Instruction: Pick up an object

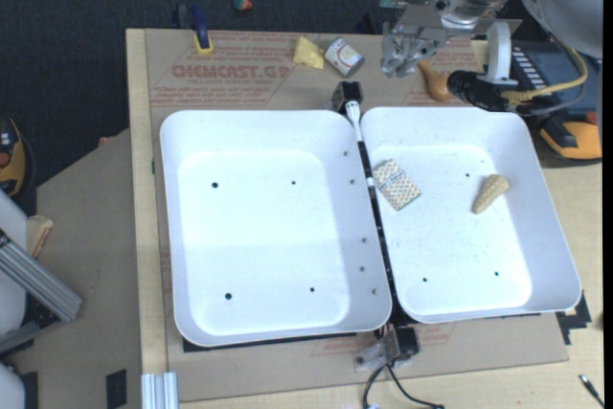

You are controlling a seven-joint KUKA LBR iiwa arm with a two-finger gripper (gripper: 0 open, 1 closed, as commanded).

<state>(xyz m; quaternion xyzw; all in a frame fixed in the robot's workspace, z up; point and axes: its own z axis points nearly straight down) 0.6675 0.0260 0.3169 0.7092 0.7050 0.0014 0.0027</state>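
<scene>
A view from above and at a slant shows two shallow white bins side by side on a brown board. The left bin (263,225) has only small dark dots on its floor. The right bin (460,302) holds two things: a small square speckled packet (397,184) near its 10 o'clock corner, close to the seam between the bins, and a tan cone-shaped piece (489,193) toward 2 o'clock, well apart from the packet. The grey arm comes in from 1 o'clock, and its gripper (407,56) hangs above the board beyond the right bin's far rim — not over either bin. Whether the claw is open or closed cannot be told, and nothing is seen in it. On the board at 12 o'clock lie a yellow scrap (308,54) and a small wrapped box (344,56), just beside each other.
</scene>
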